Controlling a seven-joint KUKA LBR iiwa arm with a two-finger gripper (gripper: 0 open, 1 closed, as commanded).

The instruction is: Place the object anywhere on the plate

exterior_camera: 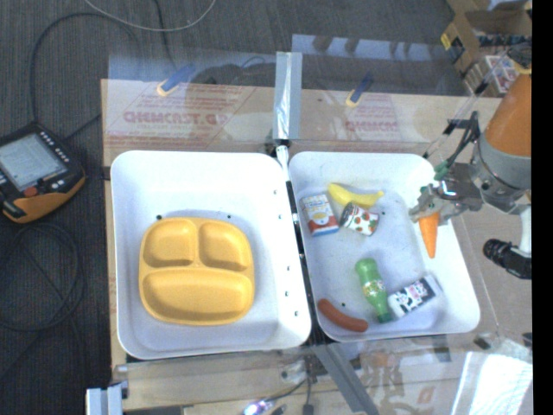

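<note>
Far to the gripper's left, off the bench (121,115) on the dark floor, lies a handheld control pad (34,169) with a grey screen and an orange underside, its black cable looping away upward. Next comes the left bin (130,180), well apart from the gripper, and inside it sits the plate (197,270), yellow, with three compartments, two small ones at the top and one long one at the bottom. A strip of silver tape (286,98) runs up from where the two bins meet.

Closer in, within the right bin (462,314), a small carton (319,213) with red print stands left of the gripper, touching or just beside a banana (354,195) and a red-and-white packet (360,220). Below and to the left of the gripper lie a sausage (342,315) near the bin's bottom rim, a green bottle (372,289) tilted beside it, and a black-and-white carton (412,296) touching the bottle's lower end.

At the right bin's right-hand rim the gripper (435,204) hangs closed on the top of a carrot (429,234), which points downward from between the fingers over the bin's right side. The carrot is well apart from the plate, with the whole right bin's clutter between them. Right of the gripper rises the grey arm with its orange band (520,119).
</note>
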